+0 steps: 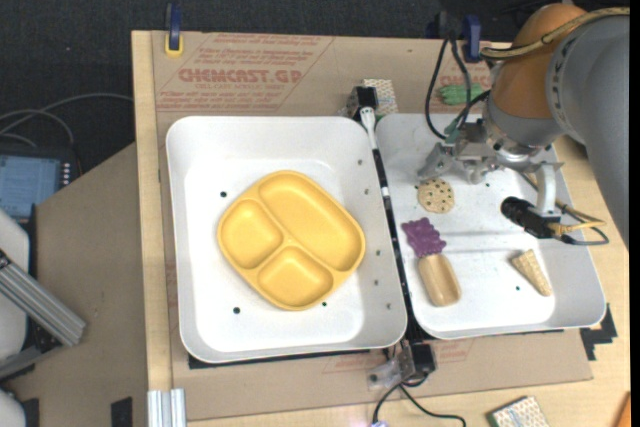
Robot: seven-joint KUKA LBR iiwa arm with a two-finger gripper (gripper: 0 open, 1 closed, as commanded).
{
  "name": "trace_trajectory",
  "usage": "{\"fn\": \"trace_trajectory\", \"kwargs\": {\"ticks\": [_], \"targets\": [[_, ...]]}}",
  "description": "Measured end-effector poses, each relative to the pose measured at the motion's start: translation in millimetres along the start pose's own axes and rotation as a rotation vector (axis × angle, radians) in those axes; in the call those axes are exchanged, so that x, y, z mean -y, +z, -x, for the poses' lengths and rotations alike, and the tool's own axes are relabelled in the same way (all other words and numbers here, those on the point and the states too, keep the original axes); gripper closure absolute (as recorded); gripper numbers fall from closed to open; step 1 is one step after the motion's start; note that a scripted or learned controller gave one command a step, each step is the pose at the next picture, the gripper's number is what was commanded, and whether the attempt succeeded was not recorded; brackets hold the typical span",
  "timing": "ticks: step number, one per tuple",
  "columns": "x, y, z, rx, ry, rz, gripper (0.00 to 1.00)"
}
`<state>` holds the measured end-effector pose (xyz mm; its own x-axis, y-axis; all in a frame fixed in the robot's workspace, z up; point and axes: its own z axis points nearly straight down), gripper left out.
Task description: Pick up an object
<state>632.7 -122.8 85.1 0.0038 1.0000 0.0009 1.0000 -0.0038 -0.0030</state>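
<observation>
Camera view: left bin [200,165], yellow tray [290,238]; right bin [480,307], cookie [435,196].

— Where does the arm come in?
— From the right of the camera view, in the upper part. The arm [605,80] is a thick grey body, and it slants down toward the left.
— What marks the wrist?
— An orange band [525,75] wraps the arm just above it. The band is rounded and catches light along its top. Below it the arm narrows to a pale metal wrist section.
— And the claw?
— The claw [455,163] sits below and to the left of the orange band. It is the arm's lowest and leftmost part and points downward. Its grey metal parts spread toward the left.
— Is it tilted?
— It looks slightly tilted, leaning left with the arm's slant.
</observation>
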Motion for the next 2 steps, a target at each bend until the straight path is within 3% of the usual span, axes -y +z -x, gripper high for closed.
{"fn": "trace_trajectory", "kwargs": {"ticks": [1, 2], "targets": [[-35.5, -0.2, -4.9, 0.002, -0.005, 0.008, 0.0], [51.8, 1.1, 3.8, 0.0, 0.0, -0.004, 0.0]]}}
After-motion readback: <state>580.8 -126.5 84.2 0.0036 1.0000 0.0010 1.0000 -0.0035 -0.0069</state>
